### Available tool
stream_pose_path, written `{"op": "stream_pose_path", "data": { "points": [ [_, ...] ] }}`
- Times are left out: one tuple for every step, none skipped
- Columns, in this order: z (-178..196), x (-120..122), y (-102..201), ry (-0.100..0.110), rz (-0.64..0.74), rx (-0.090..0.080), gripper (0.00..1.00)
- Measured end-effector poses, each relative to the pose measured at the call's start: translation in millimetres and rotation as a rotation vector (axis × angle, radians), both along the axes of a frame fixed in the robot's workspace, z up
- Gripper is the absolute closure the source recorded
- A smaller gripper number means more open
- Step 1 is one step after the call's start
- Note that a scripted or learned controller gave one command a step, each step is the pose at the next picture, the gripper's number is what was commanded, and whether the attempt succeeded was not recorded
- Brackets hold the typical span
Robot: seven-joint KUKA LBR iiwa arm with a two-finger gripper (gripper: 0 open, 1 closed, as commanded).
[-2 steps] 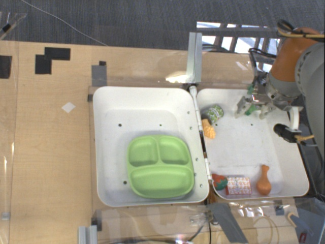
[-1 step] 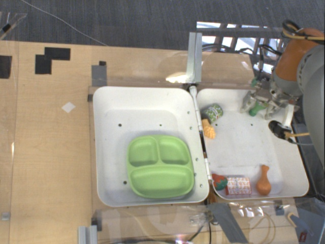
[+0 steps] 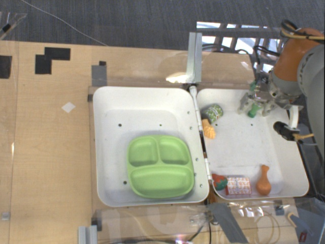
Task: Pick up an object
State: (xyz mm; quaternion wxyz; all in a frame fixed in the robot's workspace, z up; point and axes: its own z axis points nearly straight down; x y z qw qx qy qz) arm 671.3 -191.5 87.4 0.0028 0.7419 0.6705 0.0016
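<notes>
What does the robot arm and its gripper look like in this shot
The arm is grey and rounded, with an orange band above the wrist and dark cables looping over its top. The gripper is small, metallic grey, with green at its tip.

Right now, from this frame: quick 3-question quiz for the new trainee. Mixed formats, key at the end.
1. True or false: the green divided plate lies in the left bin.
2. Multiple choice: the gripper sits over which part of the right bin? A) near edge B) far edge C) left wall
3. Fill in: the orange gourd-shaped toy lies near the bin's near ____ corner.

Key: 1 true. 2 B. 3 right, just beyond the small patterned box.
</notes>
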Motion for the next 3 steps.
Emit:
{"op": "stream_pose_path", "data": {
  "points": [
    [14.3,3.1,1.8,-0.008,0.006,-0.002,1.00],
    [103.5,-8.2,61.1,-0.001,0.355,-0.001,1.00],
    [98.0,-24.0,148.5,0.002,0.261,0.001,1.00]
  ]
}}
